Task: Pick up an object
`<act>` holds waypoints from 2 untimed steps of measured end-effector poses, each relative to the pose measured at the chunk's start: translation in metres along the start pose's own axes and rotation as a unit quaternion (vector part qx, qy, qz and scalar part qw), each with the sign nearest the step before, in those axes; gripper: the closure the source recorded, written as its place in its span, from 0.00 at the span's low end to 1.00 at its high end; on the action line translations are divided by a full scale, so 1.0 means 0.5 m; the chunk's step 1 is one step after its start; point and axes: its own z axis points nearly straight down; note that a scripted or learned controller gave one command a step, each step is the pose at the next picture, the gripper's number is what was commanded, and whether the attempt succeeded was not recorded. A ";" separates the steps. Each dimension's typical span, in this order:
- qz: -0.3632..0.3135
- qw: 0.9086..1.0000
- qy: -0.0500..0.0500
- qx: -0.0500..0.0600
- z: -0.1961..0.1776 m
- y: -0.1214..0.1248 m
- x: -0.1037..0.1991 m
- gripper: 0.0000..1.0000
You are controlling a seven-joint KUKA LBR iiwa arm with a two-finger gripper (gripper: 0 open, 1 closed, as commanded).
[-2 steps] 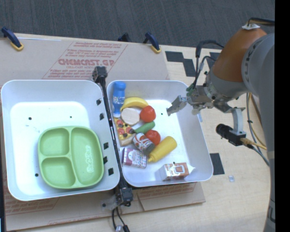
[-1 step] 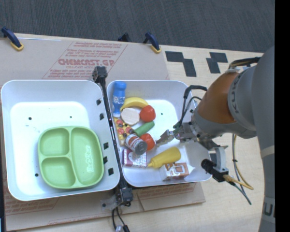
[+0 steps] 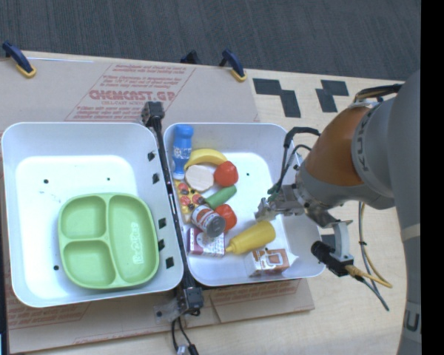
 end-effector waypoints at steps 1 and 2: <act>-0.001 1.000 0.000 0.000 0.000 0.000 0.000 0.00; -0.003 1.000 0.000 0.000 -0.021 0.001 0.000 1.00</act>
